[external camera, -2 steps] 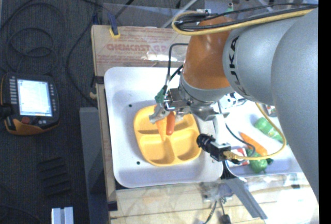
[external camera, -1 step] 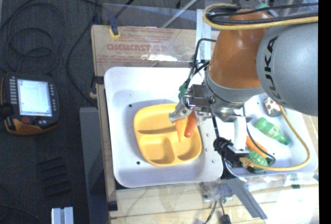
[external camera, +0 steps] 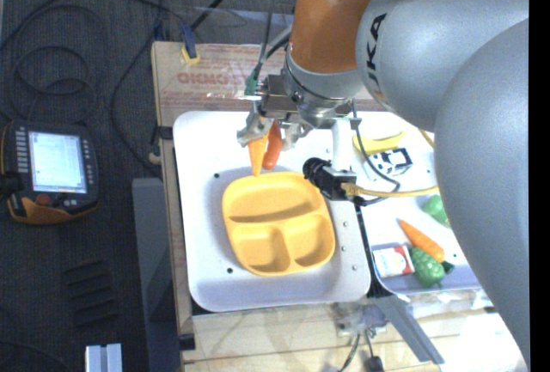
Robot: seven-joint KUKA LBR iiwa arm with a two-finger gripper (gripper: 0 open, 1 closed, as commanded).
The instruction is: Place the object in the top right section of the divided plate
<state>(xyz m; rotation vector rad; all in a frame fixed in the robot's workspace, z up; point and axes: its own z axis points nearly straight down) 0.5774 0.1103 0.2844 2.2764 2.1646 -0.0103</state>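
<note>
Carrot (external camera: pixel 265 149) is pinched between my fingers, hanging point-down over the far rim of the yellow divided plate (external camera: pixel 277 222). My gripper (external camera: pixel 270 136) is clamped on the carrot, just above the plate's large far section. Plate sits in the left white bin (external camera: pixel 206 276). Right bin (external camera: pixel 468 280) holds a second carrot (external camera: pixel 421 239), green pieces (external camera: pixel 427 267), a small red-and-white packet (external camera: pixel 392 259). Teach pendant (external camera: pixel 50 168) lies on the floor, well apart.
</note>
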